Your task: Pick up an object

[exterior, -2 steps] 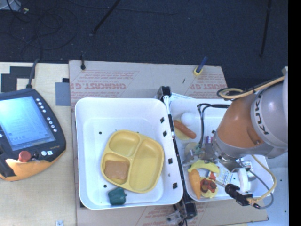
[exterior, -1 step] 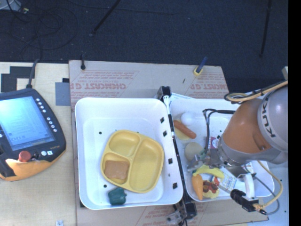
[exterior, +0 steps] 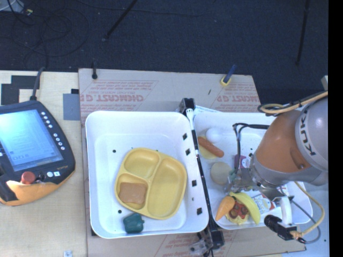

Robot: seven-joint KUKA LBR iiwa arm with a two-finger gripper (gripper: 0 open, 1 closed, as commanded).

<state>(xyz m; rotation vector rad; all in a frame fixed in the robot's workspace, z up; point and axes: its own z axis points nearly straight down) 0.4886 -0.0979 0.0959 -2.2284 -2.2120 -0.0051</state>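
Observation:
The right bin [exterior: 300, 218] holds several toy foods. An orange-red sausage [exterior: 210, 148] lies near its left wall, with a white egg [exterior: 214, 135] just behind it. A tan round piece [exterior: 219, 172] sits in the middle. At the front lie a yellow banana [exterior: 248, 205], an orange carrot [exterior: 224, 208] and a red berry [exterior: 239, 211]. My gripper [exterior: 236, 184] hangs below the orange wrist band [exterior: 278, 143], low over the bin, just right of the tan piece and just above the banana. The wrist hides the gripper's tips.
The left bin [exterior: 102, 143] holds a yellow divided plate [exterior: 161, 183] with a brown toast slab [exterior: 132, 193] in one compartment and a green object [exterior: 134, 223] by the front wall. A teach pendant [exterior: 32, 149] lies at the far left. Cables loop around the arm on the right.

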